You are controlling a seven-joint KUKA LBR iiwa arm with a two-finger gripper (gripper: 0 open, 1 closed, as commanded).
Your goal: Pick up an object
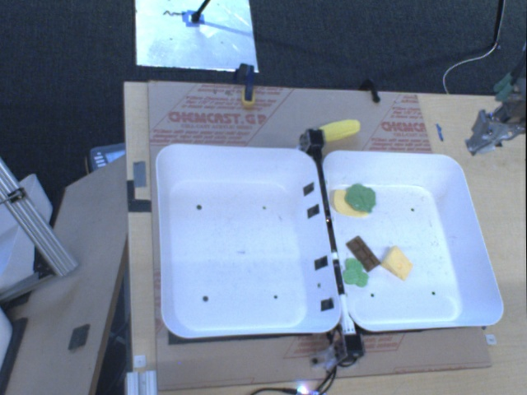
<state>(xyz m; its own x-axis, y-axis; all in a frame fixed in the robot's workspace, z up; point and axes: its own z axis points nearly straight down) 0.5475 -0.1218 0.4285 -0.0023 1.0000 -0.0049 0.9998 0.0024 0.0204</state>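
The right bin (461, 220) holds several small objects near its left side. A green leafy piece (361, 196) lies on a yellow flat piece (344, 205). Below them are a brown block (362, 253), a yellow wedge (397, 262) and a second small green piece (356, 274). My gripper (487, 136) sits at the view's right edge, outside the right bin and beyond its far right corner, well away from the objects. Nothing shows between its fingers.
The left bin (239, 237) lies beside the right one, with black clips (314, 211) along the seam between them. A yellow-handled tool (336, 130) rests on the bench behind the bins. A shiny metal plate (194, 23) lies at the far back.
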